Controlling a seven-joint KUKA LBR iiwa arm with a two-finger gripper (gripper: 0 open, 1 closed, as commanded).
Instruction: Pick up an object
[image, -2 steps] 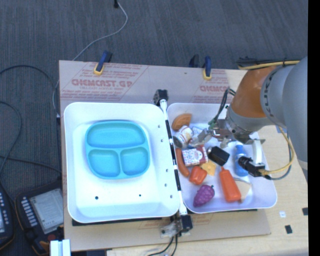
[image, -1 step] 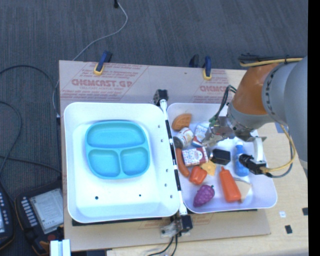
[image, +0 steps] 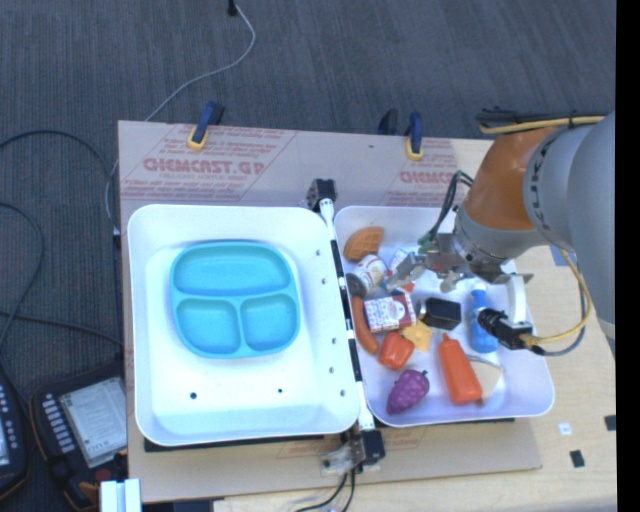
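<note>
Two-finger gripper (image: 412, 268) low in right shallow white bin (image: 520, 405) w/ toy food — can't tell its state — purple plastic grape bunch (image: 407, 390) nr front.

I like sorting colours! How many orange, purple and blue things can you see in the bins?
Orange: 3, the carrot, the pepper, the long piece
Purple: 1, the grapes
Blue: 2, the divided plate, the small blue item
Total: 6

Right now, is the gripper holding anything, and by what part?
Cannot be told. The gripper is down among the toys in the right bin, near a small can, but no item shows between its fingers.
</note>
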